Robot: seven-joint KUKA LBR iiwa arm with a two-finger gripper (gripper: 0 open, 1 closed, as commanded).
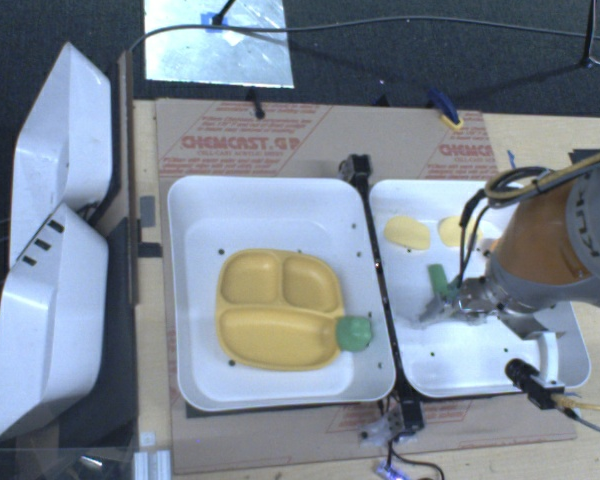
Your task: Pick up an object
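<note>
Approach step, by the look of it: arm point(550, 238) reaching in from the right, over the right bin point(460, 368). Gripper point(442, 306) low in that bin, near its left wall, pointing left. Just above the fingertips, touching or nearly so, a small green piece point(437, 278), upright or slightly tilted. Likely the target. Not seen between the fingers, so not counted as held. Jaw state not readable at this size: cannot tell whether apart or together.

Elsewhere in the right bin: two pale yellow pieces point(408, 232) near the far wall, well apart from the gripper. In the left bin point(190, 298): a yellow tray point(270, 308) with three compartments, and a green ball point(355, 333) touching its right edge.

Next move, as a judgement: centre the fingers on the green piece, close, then lift straight up. Needs care with the nearby bin wall. Risk: piece pushed aside or tipped rather than gripped.
</note>
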